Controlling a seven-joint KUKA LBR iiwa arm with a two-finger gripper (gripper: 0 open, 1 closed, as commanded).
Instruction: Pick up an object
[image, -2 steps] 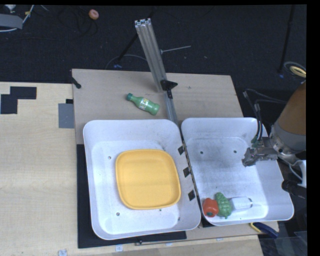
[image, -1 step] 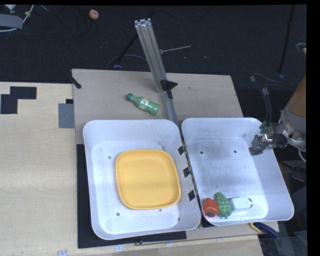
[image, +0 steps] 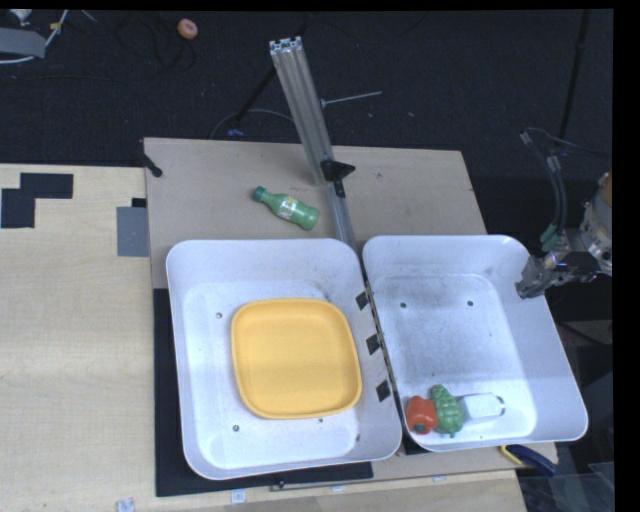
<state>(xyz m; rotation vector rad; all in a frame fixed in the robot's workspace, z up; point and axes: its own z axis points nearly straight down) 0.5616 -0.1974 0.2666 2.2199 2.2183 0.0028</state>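
Your gripper (image: 535, 280) hangs at the right edge of the frame, over the upper right rim of the right bin (image: 470, 330); you cannot tell how it is set. Low in that bin lie a red pepper (image: 420, 414), a green toy (image: 449, 410) and a white piece (image: 483, 406), touching. The left bin (image: 200, 300) holds a yellow plate (image: 295, 357). A green bottle (image: 287, 208) lies above, its label unreadable.

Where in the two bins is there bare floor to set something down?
Most of the right white bin is bare, above the red and green toy pieces crowding its near edge. In the left white bin, the yellow square plate leaves narrow margins.
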